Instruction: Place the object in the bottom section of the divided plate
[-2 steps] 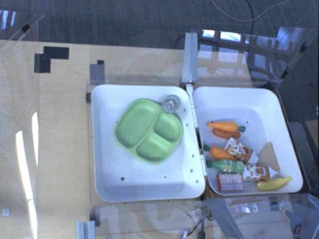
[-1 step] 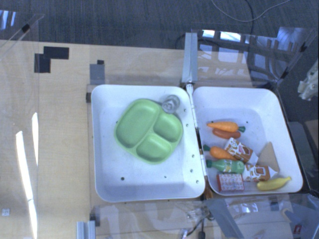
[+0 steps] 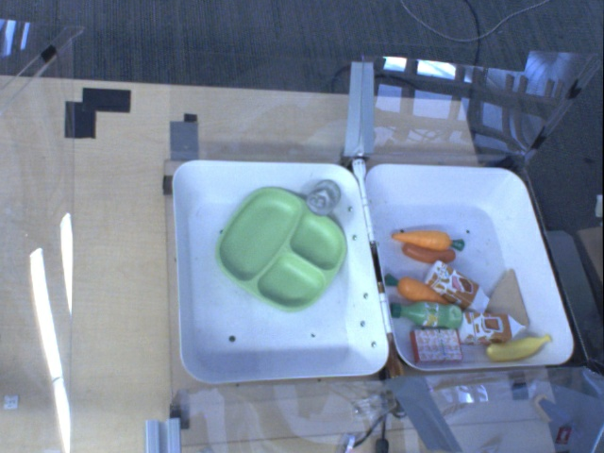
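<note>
Overhead, a green divided plate lies in the left white bin, its three sections facing up and its largest section toward the upper left. A small round clear piece touches the plate's upper right rim. Every toy that could be placed sits right of the plate, across the wall, in the right white bin: an orange carrot and a second carrot nearest the plate, a small carton just beyond them, a green packet and a red-and-white box lower down, and a yellow banana farthest from the plate.
</note>
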Controlling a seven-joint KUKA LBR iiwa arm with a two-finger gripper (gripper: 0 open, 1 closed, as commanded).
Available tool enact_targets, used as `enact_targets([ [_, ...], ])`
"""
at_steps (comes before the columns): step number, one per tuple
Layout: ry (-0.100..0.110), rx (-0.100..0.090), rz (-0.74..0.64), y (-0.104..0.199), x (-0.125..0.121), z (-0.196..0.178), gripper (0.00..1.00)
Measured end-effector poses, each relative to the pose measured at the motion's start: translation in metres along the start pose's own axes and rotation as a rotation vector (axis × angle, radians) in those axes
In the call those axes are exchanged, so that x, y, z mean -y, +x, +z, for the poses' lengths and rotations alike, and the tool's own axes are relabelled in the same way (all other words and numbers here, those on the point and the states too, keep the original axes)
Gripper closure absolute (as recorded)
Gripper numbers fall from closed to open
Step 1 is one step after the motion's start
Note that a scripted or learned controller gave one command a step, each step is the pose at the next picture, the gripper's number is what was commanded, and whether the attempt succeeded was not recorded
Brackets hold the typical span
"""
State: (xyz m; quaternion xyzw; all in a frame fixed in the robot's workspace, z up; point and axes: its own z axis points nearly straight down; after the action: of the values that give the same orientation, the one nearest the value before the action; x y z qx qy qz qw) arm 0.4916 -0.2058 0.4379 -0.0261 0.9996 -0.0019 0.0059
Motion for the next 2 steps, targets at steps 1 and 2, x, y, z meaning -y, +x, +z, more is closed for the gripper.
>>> enact_targets([
  [1, -0.001, 0.001, -0.448, -0.017, 0.0, 0.0, 1.0],
  [2, -0.002, 0.001, -1.029, -0.049, 0.001, 0.001, 1.0],
])
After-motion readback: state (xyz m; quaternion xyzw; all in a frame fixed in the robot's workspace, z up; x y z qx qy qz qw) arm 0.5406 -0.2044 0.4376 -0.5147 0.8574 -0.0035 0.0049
